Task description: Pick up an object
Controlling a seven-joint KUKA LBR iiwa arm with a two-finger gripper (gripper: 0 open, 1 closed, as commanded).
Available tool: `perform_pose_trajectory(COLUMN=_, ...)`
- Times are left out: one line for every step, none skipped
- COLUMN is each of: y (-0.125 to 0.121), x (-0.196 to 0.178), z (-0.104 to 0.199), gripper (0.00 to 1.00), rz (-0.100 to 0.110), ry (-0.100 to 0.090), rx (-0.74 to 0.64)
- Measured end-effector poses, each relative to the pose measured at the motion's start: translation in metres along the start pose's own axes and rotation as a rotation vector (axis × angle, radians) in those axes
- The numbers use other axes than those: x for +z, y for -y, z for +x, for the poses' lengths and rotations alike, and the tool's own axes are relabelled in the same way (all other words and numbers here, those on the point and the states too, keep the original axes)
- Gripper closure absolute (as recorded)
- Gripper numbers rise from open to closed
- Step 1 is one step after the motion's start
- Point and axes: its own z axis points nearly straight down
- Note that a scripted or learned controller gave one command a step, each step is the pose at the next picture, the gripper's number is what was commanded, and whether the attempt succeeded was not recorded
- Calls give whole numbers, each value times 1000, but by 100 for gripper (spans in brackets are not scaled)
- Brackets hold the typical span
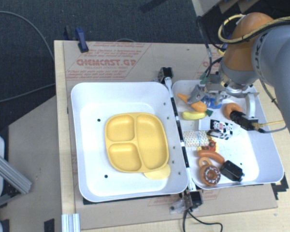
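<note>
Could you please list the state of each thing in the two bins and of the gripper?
Yellow divided plate: flat, upright, in the left bin.
Banana: lying in the right bin.
Doughnut: lying flat.
Black block: lying near the doughnut.
Gripper: low over the right bin's far end, above the carrot.

Grey arm (275, 42) with orange band (244, 40) and yellow cable (227, 25).

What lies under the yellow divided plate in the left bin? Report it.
A pale yellow flat piece sticks out from under the yellow divided plate's near right corner, resting on the left bin's white floor. How far it extends beneath is covered by the plate, as is anything else under there.
</note>
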Motion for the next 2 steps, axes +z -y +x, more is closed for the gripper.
perform_pose_trajectory(y=6, x=38, z=3, gripper=0, rz=0, ry=-1, rx=0)
perform_pose_trajectory(y=-13, x=42, z=-30, gripper=0, rz=37, ry=-9, rx=6)
